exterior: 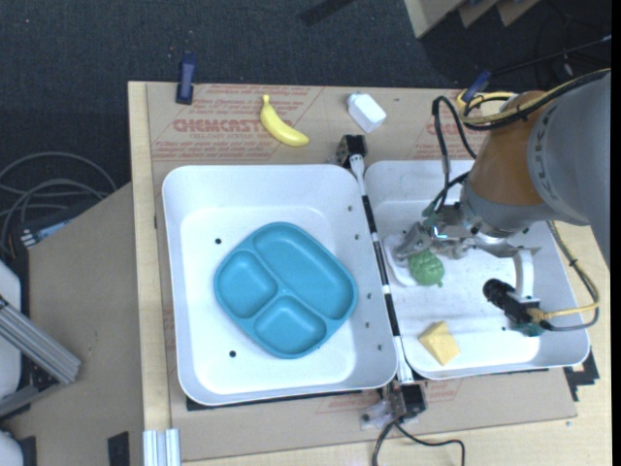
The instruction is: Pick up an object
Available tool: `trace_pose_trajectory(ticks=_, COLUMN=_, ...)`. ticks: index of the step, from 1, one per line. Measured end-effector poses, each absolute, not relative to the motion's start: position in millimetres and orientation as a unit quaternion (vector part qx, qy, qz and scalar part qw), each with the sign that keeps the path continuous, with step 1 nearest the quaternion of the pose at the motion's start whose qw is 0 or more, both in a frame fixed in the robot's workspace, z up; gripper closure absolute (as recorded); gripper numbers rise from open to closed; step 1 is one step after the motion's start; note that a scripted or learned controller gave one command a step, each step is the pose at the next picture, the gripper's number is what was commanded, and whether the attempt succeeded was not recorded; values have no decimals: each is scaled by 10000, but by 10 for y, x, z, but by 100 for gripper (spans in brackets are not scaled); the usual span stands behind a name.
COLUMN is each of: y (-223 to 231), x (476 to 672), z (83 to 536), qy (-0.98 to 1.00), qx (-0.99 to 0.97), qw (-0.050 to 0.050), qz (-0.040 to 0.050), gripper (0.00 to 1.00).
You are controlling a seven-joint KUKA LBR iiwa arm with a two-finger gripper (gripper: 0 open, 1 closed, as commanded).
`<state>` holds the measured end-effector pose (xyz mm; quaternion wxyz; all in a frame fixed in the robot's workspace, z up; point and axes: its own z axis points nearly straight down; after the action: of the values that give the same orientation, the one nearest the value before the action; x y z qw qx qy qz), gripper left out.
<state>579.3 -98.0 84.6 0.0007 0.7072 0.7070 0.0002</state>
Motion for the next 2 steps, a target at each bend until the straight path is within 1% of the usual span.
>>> trace_pose_trajectory(ticks=2, y=-956, x=5608, z=845, qy=7069, qx=7073, qw=-10, qz=-4, gripper=0)
